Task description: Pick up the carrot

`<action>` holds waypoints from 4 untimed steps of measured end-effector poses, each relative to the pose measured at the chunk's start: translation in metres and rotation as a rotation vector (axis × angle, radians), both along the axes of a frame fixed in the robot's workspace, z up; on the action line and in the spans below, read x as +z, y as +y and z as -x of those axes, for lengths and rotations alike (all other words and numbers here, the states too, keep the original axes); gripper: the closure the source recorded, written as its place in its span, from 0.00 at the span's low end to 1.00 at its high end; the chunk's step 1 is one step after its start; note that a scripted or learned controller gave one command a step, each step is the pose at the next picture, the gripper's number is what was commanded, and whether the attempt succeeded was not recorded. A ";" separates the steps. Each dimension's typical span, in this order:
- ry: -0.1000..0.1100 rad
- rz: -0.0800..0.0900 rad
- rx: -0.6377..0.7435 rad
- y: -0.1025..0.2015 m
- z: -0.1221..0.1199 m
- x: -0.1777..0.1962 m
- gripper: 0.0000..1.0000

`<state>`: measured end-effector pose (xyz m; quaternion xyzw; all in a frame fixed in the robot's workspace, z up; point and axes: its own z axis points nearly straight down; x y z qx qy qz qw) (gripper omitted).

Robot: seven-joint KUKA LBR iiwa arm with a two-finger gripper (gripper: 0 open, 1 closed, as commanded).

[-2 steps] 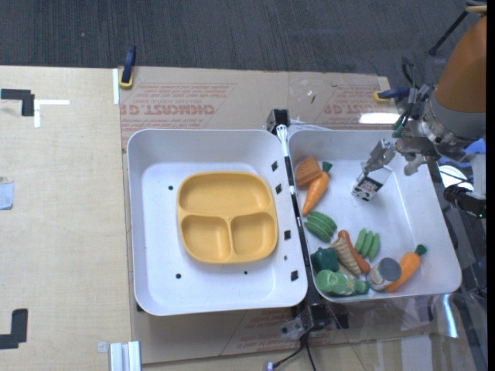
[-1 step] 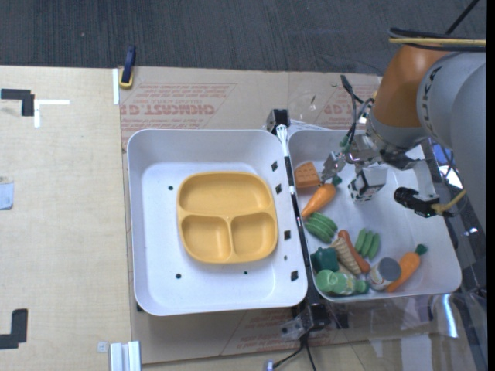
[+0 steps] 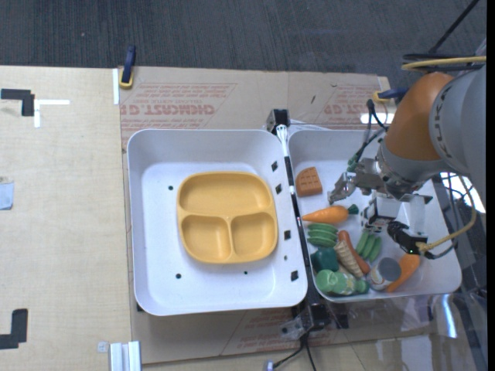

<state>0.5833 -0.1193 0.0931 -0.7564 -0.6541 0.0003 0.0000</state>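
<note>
Above right bin, tool [image 3: 348, 185] beside carrot [image 3: 328, 216]

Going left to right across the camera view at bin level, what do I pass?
Yellow divided plate in the left bin → orange block → carrot → gripper → right bin's far wall.

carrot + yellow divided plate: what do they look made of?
Carrot: probably toy plastic or rubber; even orange body, smooth, with a molded-looking green stub at one end.
Yellow plate: likely matte molded plastic; uniform colour, rounded compartment walls, no glare.
Neither is certain from above.
</note>
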 end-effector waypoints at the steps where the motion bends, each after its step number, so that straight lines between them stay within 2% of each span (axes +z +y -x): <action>1: 0.001 0.000 -0.082 0.019 0.052 -0.001 0.00; 2: -0.017 0.004 -0.573 0.013 0.082 0.001 0.00; 3: -0.005 0.000 -1.038 0.017 0.085 -0.001 0.00; 4: 0.004 0.002 -1.210 0.026 0.054 -0.002 0.00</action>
